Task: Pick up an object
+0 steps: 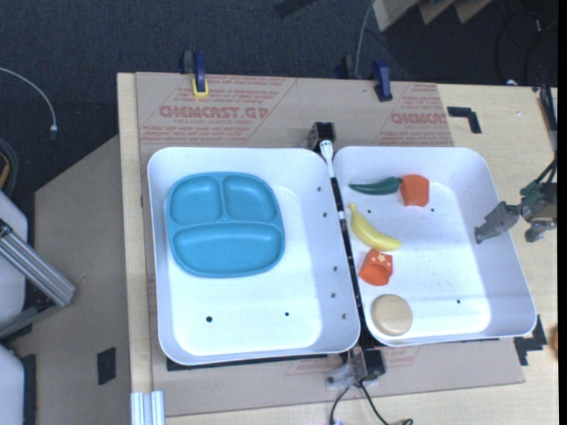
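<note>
Yellow banana lies clear for a centred grasp; the tool seems open and empty at the right bin's edge.

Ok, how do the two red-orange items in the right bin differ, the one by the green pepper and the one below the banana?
The upper red item is orange-red and blocky, touching the tip of the green pepper. The lower red item is a deeper red, more wedge-shaped, and sits just below the banana, nearer the bins' shared edge. Both are small and lie in the right bin, with the gripper at its right rim.
</note>
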You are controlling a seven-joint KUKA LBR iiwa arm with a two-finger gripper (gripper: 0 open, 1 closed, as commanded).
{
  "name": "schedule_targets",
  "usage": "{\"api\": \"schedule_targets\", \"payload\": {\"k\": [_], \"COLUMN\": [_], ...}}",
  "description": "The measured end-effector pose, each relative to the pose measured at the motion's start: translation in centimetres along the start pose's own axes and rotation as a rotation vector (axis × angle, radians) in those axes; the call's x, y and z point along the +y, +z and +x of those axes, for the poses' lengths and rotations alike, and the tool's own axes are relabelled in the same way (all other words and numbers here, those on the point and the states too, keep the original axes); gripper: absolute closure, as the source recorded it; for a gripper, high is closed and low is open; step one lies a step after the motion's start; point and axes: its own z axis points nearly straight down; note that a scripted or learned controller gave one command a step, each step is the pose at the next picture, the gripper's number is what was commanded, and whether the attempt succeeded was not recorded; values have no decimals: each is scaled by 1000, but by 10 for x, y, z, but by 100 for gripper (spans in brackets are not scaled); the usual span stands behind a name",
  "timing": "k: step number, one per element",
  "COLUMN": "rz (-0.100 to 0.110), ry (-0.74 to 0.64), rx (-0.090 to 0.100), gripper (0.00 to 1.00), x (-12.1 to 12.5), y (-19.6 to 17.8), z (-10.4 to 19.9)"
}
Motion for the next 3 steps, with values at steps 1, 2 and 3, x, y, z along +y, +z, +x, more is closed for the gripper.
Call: {"api": "schedule_targets", "payload": {"k": [1,2,3], "rz": [-10,-4,-5], "ry": [-4,-2,-4], "rx": [-3,0,0], "gripper": [0,0,0], "x": [2,-4,2], "y": [-5,53,98], "z": [0,-6,-5]}}
